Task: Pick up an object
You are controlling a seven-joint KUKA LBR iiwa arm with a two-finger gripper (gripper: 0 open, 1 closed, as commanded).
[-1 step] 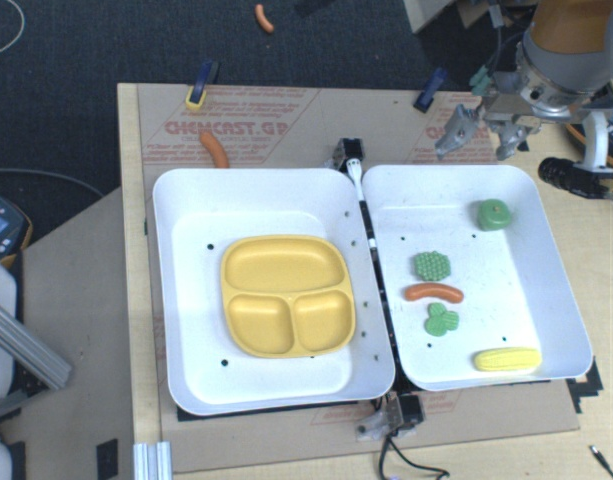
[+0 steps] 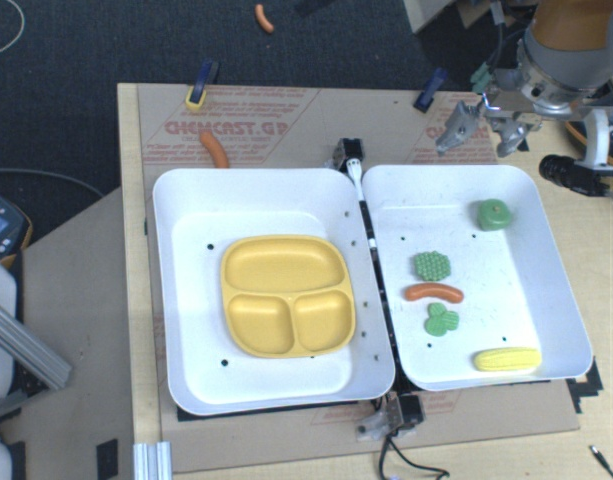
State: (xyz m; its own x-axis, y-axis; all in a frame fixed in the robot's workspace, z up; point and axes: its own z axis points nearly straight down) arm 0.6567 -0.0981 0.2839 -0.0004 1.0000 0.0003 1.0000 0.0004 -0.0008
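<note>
From above, the claw (image 2: pixel 481 126) hangs over the tabletop (image 2: pixel 286 118) just beyond the right bin's (image 2: pixel 556 268) far edge, fingers spread wide, nothing between them. In that bin lie a green round piece (image 2: pixel 493 214), a bumpy green piece (image 2: pixel 432 265), an orange sausage (image 2: pixel 433 292), a small green piece (image 2: pixel 441 320) and yellow corn (image 2: pixel 506 360). A yellow divided tray (image 2: pixel 286 295) sits in the left bin (image 2: pixel 186 268).
</note>
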